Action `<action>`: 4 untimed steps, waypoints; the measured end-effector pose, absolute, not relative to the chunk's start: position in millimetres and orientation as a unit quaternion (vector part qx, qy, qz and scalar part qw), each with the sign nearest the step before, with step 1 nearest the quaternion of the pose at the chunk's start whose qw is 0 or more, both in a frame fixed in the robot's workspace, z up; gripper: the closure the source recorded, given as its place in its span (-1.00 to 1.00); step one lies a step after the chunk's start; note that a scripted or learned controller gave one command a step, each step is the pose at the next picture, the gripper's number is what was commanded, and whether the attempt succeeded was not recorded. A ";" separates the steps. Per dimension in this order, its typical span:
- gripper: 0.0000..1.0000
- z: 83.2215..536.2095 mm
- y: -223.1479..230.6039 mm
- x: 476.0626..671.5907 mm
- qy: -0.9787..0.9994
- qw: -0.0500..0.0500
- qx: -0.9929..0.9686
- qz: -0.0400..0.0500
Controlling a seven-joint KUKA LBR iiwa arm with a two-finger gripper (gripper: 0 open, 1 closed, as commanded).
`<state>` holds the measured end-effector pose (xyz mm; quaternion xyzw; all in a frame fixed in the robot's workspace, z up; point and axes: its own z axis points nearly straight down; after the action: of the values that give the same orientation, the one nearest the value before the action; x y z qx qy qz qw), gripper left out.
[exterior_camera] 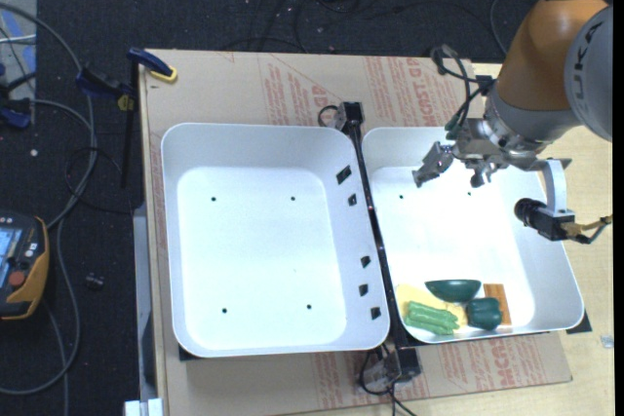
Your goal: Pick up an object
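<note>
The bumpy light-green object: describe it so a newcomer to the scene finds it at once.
Start at the right-hand white bin and go to its near edge, where small items cluster. The bumpy light-green object lies leftmost there, long and knobbly, paler than the dark-green bowl shape behind it.

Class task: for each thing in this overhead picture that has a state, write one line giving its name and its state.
Grey two-finger tool: open, holding nothing, above right bin.
Dark green bowl-shaped piece: lying in right white bin's near corner, ungrasped.
Light green ridged vegetable: lying flat beside it.
Left white bin: upright.
</note>
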<state>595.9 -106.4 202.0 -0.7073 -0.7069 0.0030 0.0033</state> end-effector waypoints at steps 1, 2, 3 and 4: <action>-1.00 206.9 -106.3 597.7 -0.707 0.000 -0.707 0.000; -1.00 145.8 -102.3 600.5 -0.707 0.001 -0.707 0.001; -1.00 92.9 -101.9 599.2 -0.707 0.002 -0.707 0.001; 1.00 106.0 -102.2 600.7 -0.707 0.000 -0.707 0.000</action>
<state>600.7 -102.2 106.0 -0.7071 -0.7071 -0.0003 -0.0002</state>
